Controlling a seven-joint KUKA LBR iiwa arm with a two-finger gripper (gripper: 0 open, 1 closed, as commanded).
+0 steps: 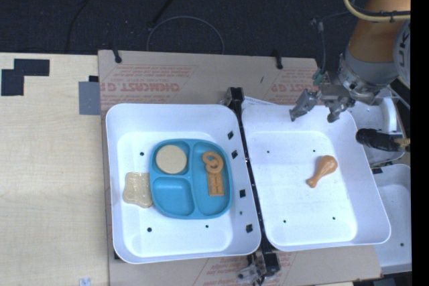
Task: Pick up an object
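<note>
Drumstick-shaped toy (322, 171) lies alone on the floor of the right bin (288, 224), toward its right side, with its fat end up-right and its thin end down-left. The gripper (320, 107) hangs over the bin's far rim with its two fingers spread apart and nothing between them, well apart from the toy. A good pick would likely bring the gripper down over the toy's thicker part with the fingers straddling its narrow width, across its long axis, keeping off the bin's right wall.
</note>
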